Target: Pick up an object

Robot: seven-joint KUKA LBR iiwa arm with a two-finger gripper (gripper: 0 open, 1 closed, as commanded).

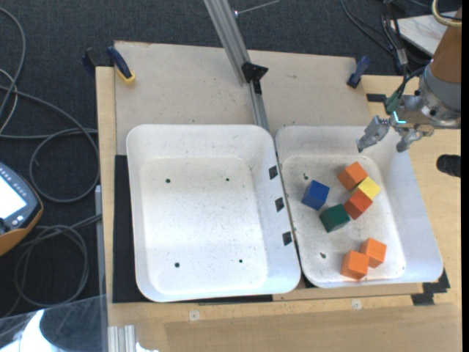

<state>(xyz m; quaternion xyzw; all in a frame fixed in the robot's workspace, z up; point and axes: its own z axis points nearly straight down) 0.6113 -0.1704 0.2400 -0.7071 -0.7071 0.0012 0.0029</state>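
The bench (220,86) carries two white bins side by side. The left bin (146,218) sits beside the right bin (414,218), their inner rims touching along the middle. All the blocks lie in the right bin.

The arm (448,64) reaches in from the right, above the far right corner of the right bin. Its gripper (388,139) hangs over the bin's far rim with its two fingers (371,136) spread apart and nothing between them.

The blocks are in a loose cluster below the gripper. A blue block (316,194) lies toward the bin's left side. Just beside it, nearer the front, is a green block (335,217). An orange block (352,175) is the farthest back, closest to the gripper but apart from it. A yellow block (369,188) touches a red-orange block (357,204), which touches the green one. Two more orange blocks, one (355,264) and another (374,251), sit together near the front rim.
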